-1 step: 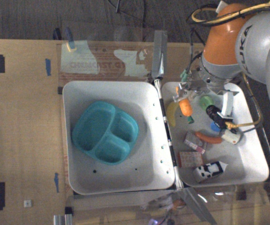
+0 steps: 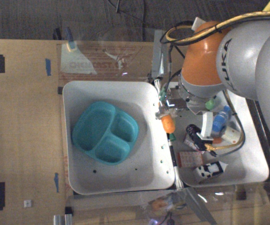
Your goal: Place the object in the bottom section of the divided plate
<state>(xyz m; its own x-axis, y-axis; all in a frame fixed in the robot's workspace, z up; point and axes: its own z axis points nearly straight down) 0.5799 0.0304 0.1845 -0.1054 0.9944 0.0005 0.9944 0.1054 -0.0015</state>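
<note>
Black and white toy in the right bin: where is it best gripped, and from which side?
Take the black and white toy across its middle, from straight above, I would judge. It lies long across the view, so its short width suits a narrow grip; the bin wall close by hinders a sideways approach.

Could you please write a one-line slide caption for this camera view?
KUKA arm's pincer at the bins' shared edge beside a carrot, teal plate waiting in the left bin.

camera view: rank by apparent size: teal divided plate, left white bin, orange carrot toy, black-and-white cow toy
1. left white bin
2. teal divided plate
3. black-and-white cow toy
4. orange carrot toy, at the tool; looks close to the cow toy, so 3 and 4 are unsure.
</note>
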